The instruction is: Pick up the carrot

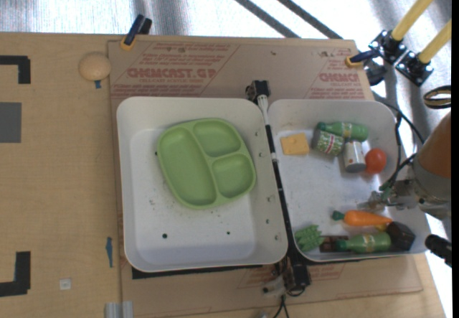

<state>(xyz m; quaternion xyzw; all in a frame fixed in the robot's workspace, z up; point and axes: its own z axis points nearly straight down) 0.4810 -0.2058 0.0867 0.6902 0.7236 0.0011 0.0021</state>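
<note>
At the near edge of the right bin (310,117) a dark bottle with a green label (366,242) lies on its side, with a leafy green toy (309,237) at its left end. Just behind the bottle lies the carrot (364,219), orange, resting flat on the bin floor near the right wall. The gripper (387,198) sits just above and right of the carrot, apart from it; whether it is released or clenched cannot be told. Farther back are a red tomato (376,159), a grey can (352,155), a green can (328,142), a green bottle (344,129) and a yellow cheese slice (294,144). The left bin (143,237) holds a green divided plate (206,162).
</note>
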